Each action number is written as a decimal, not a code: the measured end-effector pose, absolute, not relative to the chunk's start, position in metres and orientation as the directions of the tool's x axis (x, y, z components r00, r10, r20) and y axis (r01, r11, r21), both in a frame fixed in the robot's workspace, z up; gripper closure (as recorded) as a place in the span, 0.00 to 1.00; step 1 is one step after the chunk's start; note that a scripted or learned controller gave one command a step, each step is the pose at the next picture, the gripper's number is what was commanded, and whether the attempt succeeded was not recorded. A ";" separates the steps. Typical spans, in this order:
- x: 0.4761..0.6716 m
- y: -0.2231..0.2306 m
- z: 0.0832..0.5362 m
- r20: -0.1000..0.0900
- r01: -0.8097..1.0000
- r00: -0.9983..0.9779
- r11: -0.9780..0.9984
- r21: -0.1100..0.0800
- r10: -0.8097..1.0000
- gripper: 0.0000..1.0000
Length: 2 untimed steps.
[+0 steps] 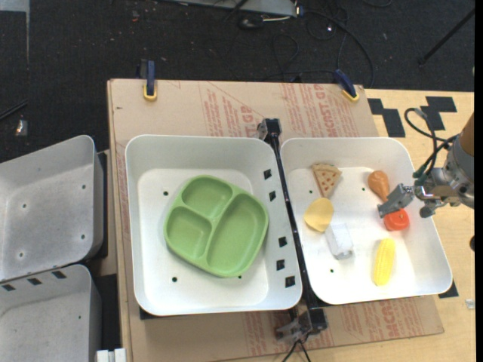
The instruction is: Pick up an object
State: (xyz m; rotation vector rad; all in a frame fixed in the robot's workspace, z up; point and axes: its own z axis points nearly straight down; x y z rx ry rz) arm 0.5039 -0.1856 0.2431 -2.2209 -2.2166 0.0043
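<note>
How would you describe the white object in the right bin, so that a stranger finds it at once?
Look in the right bin, the one without the green plate. Near its middle, just below the round yellow piece and left of the yellow corn, lies the white object. It alone is white and blocky, nearly matching the bin floor.

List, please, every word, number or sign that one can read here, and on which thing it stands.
Cardboard sheet under the bins: faded red printed lettering, rotated and too blurred to quote.
Black-and-white marker squares at the bench's right edge: a pattern, no letters.
Green divided plate, food toys, bins: no text visible.
</note>
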 end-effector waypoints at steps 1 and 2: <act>0.507 -0.183 0.199 0.001 1.000 0.001 -0.001 -0.005 1.000 0.00; 0.506 -0.184 0.135 0.002 1.000 0.002 -0.002 -0.005 1.000 0.00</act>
